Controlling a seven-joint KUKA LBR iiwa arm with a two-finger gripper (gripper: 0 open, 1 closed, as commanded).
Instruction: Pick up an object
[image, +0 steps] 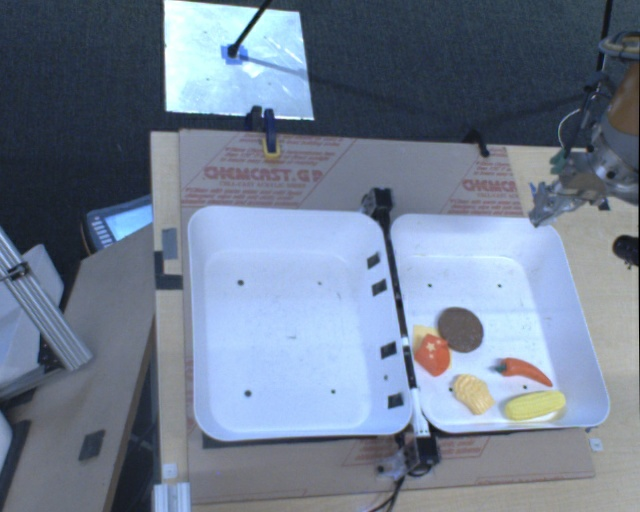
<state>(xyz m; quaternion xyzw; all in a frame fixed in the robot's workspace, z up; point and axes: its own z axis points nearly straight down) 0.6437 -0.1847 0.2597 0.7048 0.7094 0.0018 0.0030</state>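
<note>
The right bin (560, 290) holds several small toy foods: a brown round patty (462, 329), a red and yellow piece (431, 352), a red chili pepper (524, 371), a pale yellow lumpy piece (473, 393) and a yellow corn cob (534, 405). They lie together in the bin's near half. My gripper (548, 206) hangs at the far right, above the back right corner of that bin, well away from the foods. Nothing shows between its fingers.
The left bin (210, 300) sits beside the right one, joined by a black clip strip (392, 310). A brown board (330, 165) underlies both. A shiny sheet (238, 60) lies at the back, and a metal rail (35, 300) stands left.
</note>
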